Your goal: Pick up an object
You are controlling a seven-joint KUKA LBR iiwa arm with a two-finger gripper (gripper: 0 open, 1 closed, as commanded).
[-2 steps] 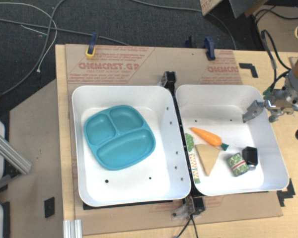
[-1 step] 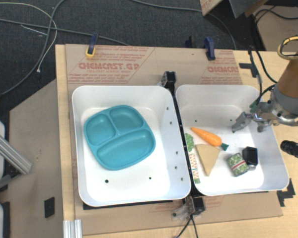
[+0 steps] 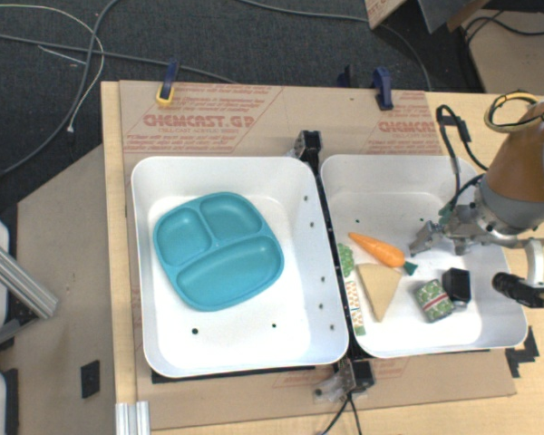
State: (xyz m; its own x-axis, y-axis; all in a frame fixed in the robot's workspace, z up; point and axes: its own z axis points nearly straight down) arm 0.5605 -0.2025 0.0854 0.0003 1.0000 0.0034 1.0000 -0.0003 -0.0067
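In the right bin (image 3: pixel 390 184) lie an orange carrot (image 3: pixel 377 248), a pale cheese wedge (image 3: pixel 377 288), a small green patterned box (image 3: pixel 432 300) and a small black block (image 3: pixel 456 285) touching the box. A green-and-white strip (image 3: pixel 347 265) rests against the bin's left wall. My gripper (image 3: pixel 440 234) hangs low over the bin's right half, just right of the carrot's green tip and above the black block. Nothing visibly sits in it.
The left bin (image 3: pixel 163 333) holds a blue divided plate (image 3: pixel 219 250). The arm with its orange band (image 3: pixel 521 166) covers the right bin's far right corner. Black cables (image 3: pixel 451 134) loop behind it. Clamps (image 3: pixel 381 87) hold the cardboard base at the back.
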